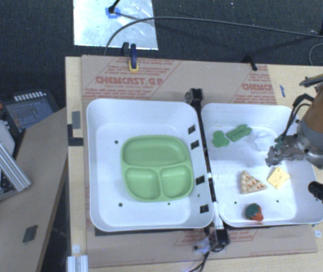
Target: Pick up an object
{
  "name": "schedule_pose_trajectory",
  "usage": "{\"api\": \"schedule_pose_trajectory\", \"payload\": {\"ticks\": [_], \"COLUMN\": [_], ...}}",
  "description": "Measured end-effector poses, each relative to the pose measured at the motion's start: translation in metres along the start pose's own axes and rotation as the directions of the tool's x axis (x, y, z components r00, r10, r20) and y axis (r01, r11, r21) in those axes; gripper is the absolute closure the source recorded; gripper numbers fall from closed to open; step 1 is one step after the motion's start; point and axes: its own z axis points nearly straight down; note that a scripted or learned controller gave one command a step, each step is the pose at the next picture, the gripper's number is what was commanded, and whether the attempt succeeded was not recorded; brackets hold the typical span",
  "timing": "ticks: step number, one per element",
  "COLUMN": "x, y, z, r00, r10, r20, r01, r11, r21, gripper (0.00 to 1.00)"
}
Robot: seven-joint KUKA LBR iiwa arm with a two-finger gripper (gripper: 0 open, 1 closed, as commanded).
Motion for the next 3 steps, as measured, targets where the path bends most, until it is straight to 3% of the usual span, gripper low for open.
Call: {"api": "schedule_pose_trajectory", "payload": {"ticks": [3], "x": [0.006], "y": [-0.001], "z": [-0.156], "r00": [1.0], "r10": [-0.003], "r20": [0.001], "r01": [0.003], "r11": [1.0], "r21": [-0.004], "gripper": [1.0]}}
